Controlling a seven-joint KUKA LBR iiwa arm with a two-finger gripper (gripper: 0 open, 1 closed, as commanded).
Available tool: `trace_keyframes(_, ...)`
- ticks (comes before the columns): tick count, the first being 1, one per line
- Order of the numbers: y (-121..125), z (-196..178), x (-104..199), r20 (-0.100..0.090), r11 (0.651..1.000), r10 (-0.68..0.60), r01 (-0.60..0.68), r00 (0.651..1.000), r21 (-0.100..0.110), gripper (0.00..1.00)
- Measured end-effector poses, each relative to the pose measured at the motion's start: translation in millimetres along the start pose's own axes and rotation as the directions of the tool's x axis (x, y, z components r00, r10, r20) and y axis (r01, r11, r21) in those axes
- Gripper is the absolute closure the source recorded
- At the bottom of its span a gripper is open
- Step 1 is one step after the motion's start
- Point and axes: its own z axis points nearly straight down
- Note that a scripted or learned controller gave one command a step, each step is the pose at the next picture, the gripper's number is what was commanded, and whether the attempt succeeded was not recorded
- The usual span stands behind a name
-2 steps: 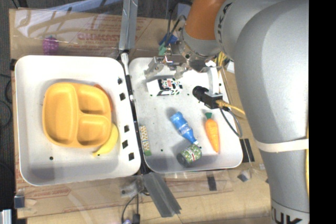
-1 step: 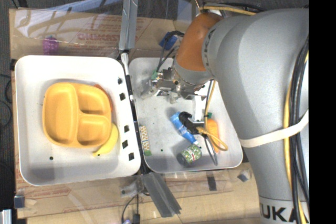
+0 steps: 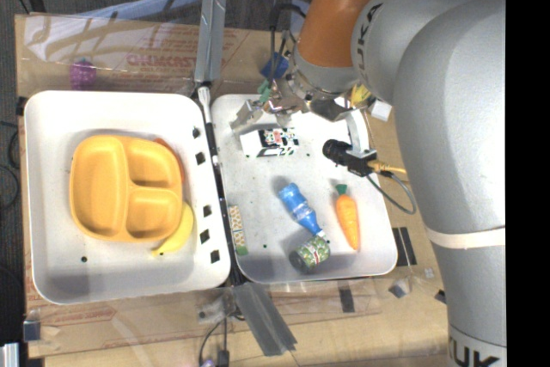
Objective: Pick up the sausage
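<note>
Tool (image 3: 273, 112) hovers upper centre, grip state unclear; no sausage obvious, so it may grab the carrot (image 3: 346, 219) instead.

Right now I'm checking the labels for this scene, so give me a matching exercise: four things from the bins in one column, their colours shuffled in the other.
Things:
1. carrot
2. bottle
3. banana
4. can

Colours:
A. yellow
B. green
C. orange
D. blue

Pairs: 1-C, 2-D, 3-A, 4-B. The carrot, bottle and can lie in the right bin, the banana in the left bin.
</note>
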Motion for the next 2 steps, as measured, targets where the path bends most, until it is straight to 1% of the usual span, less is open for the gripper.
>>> trace_keyframes(1, -51.3, 1.1, 11.6, -0.001, 0.994, -0.109, 0.109, 0.994, 0.003, 0.0)
trace_keyframes(2, 12.9, 78.3, -46.2, 0.004, 1.0, -0.009, 0.009, 1.0, -0.014, 0.0)
